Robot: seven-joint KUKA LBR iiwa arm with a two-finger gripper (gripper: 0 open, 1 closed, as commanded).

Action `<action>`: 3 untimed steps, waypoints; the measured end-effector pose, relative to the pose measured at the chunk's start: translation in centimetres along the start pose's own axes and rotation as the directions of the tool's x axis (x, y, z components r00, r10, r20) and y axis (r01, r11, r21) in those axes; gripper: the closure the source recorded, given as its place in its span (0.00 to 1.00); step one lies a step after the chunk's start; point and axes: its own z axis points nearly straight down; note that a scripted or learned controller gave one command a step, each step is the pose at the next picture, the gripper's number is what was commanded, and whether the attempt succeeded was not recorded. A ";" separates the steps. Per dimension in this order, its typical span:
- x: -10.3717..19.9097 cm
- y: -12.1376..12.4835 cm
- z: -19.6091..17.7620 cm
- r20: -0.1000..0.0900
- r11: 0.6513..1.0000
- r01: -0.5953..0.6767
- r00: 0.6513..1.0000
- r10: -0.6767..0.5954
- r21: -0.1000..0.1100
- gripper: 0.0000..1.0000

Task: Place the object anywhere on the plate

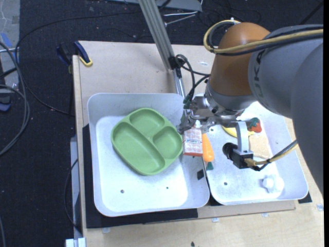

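1. Grey with an orange dome at the wrist, the arm [288, 71] comes in from 3 o'clock and covers the upper part of the right bin.
2. The pale wooden tabletop [118, 71] carries two shallow white bins side by side, with bare wood showing towards 12 o'clock.
3. The left bin [108, 194] holds the plate, and the right bin [241, 189] holds several small things.
4. The green plate [146, 140] has three compartments, lies flat in the upper middle of the left bin, and has nothing on it.
5. The tool [193, 121] hangs over the wall shared by the bins, at the plate's 2 o'clock; we cannot tell whether it is apart, together or clamped on anything.
6. A tan block [259, 145] lies in the right bin, at 3 o'clock from the tool.
7. The red-and-white packet [193, 141] sits just under the tool at its 6 o'clock, at the plate's 3 o'clock, touching or nearly touching the plate's rim but not on it.
8. An orange stick [207, 148] stands just beside the packet at its 3 o'clock, along the shared wall.
9. A yellow piece [230, 131] is partly hidden, between the tool and the tan block.
10. A red thing with a green top [254, 125] lies at the tan block's 12 o'clock.
11. A white lump [270, 183] rests near the right bin's 5 o'clock corner.
12. A small black piece [200, 174] lies on the shared wall, at 6 o'clock from the orange stick.
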 end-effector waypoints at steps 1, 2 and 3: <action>4.8 2.0 0.9 0.000 1.000 0.000 1.000 0.000 -0.002 1.00; 7.6 2.5 1.0 0.000 1.000 -0.002 1.000 0.002 -0.001 1.00; 7.4 2.5 0.9 0.001 1.000 -0.004 1.000 0.004 0.000 0.00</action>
